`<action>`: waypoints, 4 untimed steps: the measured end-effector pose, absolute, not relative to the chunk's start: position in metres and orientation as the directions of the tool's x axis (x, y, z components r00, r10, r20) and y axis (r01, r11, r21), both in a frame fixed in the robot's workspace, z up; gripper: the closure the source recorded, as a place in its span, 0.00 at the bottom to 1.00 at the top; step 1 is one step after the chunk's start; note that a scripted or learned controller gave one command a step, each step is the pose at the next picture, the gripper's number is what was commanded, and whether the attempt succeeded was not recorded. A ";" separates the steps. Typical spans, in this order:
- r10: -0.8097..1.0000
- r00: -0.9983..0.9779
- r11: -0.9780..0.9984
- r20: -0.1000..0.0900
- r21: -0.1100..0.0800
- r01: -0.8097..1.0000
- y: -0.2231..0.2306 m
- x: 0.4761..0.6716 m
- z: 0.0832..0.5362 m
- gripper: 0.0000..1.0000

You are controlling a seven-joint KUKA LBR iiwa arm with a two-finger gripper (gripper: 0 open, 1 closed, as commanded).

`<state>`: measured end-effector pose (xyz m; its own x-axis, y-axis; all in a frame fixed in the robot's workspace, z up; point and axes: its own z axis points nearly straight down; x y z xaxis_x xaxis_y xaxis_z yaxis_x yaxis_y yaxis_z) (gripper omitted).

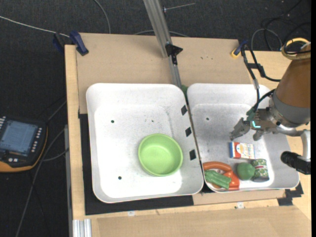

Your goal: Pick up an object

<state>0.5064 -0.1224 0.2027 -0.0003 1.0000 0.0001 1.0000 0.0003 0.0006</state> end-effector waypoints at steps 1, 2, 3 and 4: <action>1.000 0.000 0.000 0.000 0.000 1.000 -0.122 0.506 0.203 0.00; 1.000 0.000 0.000 0.001 -0.005 1.000 -0.122 0.501 0.141 0.00; 1.000 0.001 -0.001 -0.001 0.004 1.000 -0.122 0.503 0.097 0.00; 1.000 0.002 -0.002 -0.003 0.008 1.000 -0.123 0.504 0.109 1.00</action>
